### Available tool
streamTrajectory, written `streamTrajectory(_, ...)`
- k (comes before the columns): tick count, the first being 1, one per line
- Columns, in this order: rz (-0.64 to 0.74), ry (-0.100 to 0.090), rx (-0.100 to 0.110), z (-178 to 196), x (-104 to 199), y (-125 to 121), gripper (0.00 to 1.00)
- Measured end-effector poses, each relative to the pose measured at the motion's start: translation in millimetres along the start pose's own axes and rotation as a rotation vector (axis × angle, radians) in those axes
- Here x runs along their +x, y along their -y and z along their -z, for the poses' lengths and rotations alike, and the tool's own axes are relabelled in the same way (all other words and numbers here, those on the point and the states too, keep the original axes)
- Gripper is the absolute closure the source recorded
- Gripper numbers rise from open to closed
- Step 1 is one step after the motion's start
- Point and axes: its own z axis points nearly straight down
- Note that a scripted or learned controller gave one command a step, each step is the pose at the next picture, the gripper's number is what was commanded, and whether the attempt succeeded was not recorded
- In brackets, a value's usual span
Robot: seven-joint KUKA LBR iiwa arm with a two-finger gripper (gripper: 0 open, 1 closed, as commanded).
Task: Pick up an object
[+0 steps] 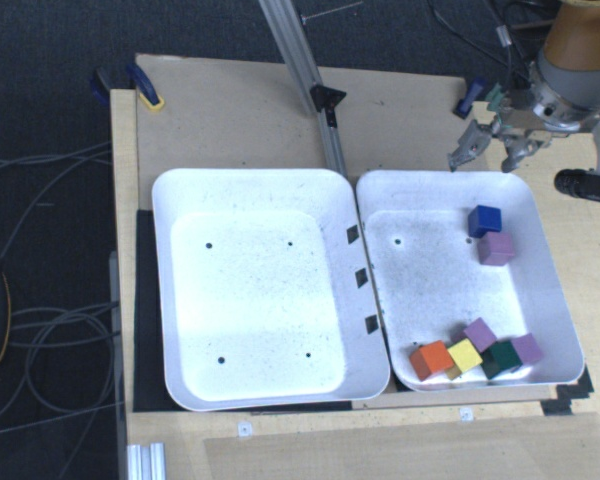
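The job has not really begun. The gripper (488,153) hangs over the tabletop (240,118) just past the far edge of the right bin (420,278). Its jaws look spread, with nothing between them. All the blocks sit in that bin: a blue block (485,219) and a purple block (496,249) far, five more at the near edge. One still needs grabbing.
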Motion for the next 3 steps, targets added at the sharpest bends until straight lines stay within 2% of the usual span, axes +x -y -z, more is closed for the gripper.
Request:
streamTrajectory(1, 0.0, 0.001, 0.0, 0.1, -0.2, 0.0, 0.0)
streamTrajectory(2, 0.0, 0.0, 0.004, -43.8, 6.2, -1.0, 0.0)
streamTrajectory(3, 0.0, -0.001, 0.006, -104.9, 11.6, -5.6, 0.0)
